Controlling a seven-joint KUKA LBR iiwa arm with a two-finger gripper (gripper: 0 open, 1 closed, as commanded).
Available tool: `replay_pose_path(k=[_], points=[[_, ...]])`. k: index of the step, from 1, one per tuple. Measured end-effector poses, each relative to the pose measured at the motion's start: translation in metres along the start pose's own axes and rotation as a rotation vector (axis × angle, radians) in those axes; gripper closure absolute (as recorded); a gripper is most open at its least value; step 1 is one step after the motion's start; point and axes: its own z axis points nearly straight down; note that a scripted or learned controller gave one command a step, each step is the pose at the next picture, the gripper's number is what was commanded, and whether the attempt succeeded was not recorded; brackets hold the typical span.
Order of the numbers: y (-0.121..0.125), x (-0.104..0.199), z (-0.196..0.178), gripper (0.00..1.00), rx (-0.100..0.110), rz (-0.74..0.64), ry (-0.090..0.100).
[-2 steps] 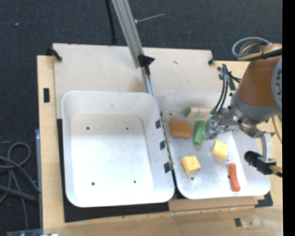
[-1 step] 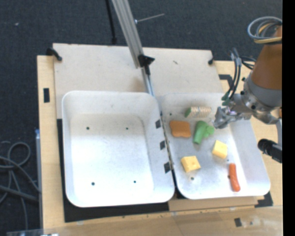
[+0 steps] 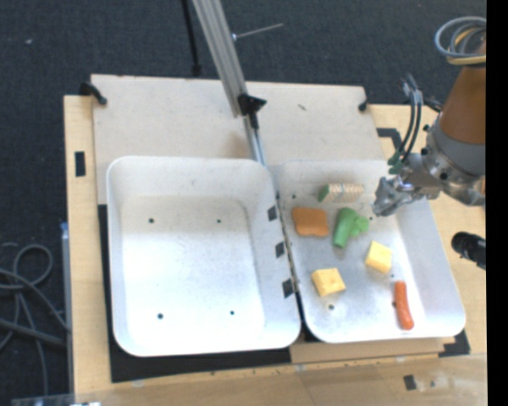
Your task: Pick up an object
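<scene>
The right bin (image 3: pixel 436 265) holds several small objects: an orange block (image 3: pixel 310 222), a green piece (image 3: pixel 349 227), a pale corn-like piece (image 3: pixel 342 192), two yellow blocks (image 3: pixel 378 257) (image 3: pixel 328 282) and a red-orange carrot-like stick (image 3: pixel 402 304). My gripper (image 3: pixel 384 203) hangs over the bin's upper right part, just right of the green piece and the corn-like piece. I see nothing held in it.
The left bin (image 3: pixel 195 252) stands beside the right one. A slanted metal rail (image 3: pixel 223 49) runs from the top down to the gap between the bins. Cables (image 3: pixel 17 286) lie on the floor at the left.
</scene>
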Motion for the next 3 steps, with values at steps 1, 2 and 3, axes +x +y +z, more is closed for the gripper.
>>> replay_pose_path(k=[1, 2, 3], points=[[-0.001, 0.043, 0.016, 1.0, 0.002, 0.0, 0.0], [0.001, 0.094, 0.033, 1.0, 0.003, -0.002, 0.001], [-0.009, 0.136, 0.042, 1.0, 0.003, -0.001, 0.0]])
